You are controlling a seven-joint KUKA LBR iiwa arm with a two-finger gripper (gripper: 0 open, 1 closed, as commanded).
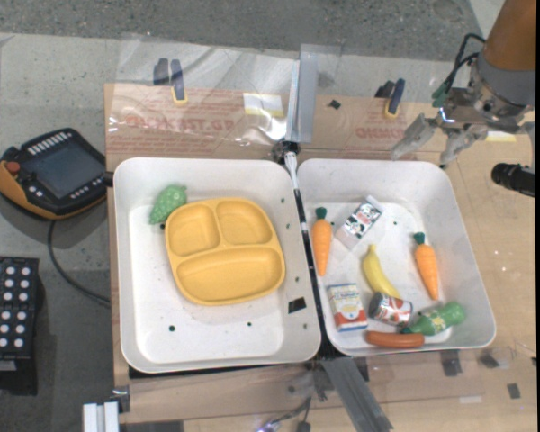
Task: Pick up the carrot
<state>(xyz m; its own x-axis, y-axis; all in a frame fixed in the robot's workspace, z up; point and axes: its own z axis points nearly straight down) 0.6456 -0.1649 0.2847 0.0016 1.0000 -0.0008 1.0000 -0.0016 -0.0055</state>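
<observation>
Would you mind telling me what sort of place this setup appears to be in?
Most likely a robotics lab workcell: a robot arm hangs over two white bins of toy food, such as a carrot, with a teach pendant lying beside the bench.

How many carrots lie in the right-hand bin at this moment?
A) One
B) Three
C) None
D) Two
D: two orange carrots with green tops lie in the right bin, one carrot near its left wall and the other carrot toward its right side, with the banana between them.
</observation>
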